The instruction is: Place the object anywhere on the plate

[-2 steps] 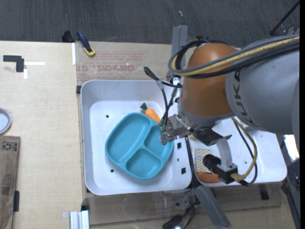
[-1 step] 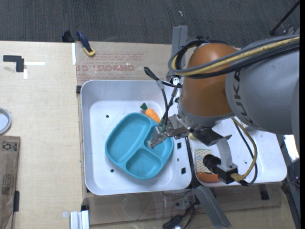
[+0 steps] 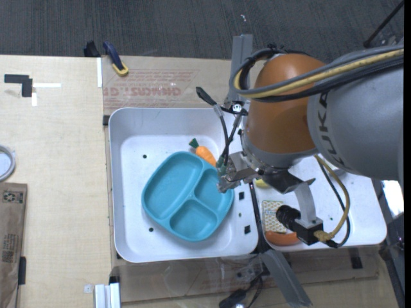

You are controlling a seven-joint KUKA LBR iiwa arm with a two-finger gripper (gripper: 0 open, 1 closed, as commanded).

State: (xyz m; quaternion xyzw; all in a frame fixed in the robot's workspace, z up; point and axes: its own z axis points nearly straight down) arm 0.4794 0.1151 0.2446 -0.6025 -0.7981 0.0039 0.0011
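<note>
The blue plate (image 3: 186, 197) lies in the left bin (image 3: 128, 172), a little left of the frame's centre, and all three of its compartments look bare to me, so I judge the placing not yet done. The likeliest object for the job, a small orange carrot-like toy (image 3: 205, 153) with a green tip, rests on the bin floor just beside the plate's upper right rim, not on it. My jaws (image 3: 226, 179) hang over that same right rim, below the toy. My own wrist hides most of them, so I cannot tell how wide they stand or whether anything sits between them. What is left, as I read it: take the toy and set it on the plate.
</note>
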